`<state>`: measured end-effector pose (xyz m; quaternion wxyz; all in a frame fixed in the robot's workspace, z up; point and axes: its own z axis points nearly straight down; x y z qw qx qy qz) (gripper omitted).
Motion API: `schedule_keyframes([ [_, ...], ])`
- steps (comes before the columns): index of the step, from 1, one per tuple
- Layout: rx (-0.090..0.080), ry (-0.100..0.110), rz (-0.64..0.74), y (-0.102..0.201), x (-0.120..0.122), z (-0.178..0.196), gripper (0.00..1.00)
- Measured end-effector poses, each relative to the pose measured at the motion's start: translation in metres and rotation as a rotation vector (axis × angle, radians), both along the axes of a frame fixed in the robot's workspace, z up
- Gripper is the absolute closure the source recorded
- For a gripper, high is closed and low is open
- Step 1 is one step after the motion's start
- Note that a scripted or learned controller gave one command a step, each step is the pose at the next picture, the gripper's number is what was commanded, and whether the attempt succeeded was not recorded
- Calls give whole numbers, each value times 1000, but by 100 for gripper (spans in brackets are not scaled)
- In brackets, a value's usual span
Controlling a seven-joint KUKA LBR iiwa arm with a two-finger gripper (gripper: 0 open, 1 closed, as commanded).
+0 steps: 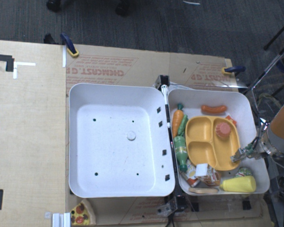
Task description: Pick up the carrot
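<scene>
we see the carrot [177, 120] lying along the left wall of the right bin [247, 103], just left of the yellow tray [202, 137]. the claw [241, 155] sits at the tray's right rim, well apart from the carrot; we cannot tell how wide it stands.

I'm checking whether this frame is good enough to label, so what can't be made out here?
- Gripper: small and blurred at the tray's right rim; finger state unclear.
- Arm: cut off by the right edge.
- Carrot: lower end tucked behind the green bottle.
- Packets below the tray: too small to identify.
</scene>
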<state>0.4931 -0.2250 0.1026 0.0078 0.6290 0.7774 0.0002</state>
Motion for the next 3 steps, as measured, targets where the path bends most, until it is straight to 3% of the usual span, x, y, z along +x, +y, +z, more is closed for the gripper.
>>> schedule_keyframes([
  [1,-36,-2,662,-17,33,-1,100],
  [2,-9,9,682,-3,32,-7,0],
  [3,4,10,405,4,77,-10,0],
])
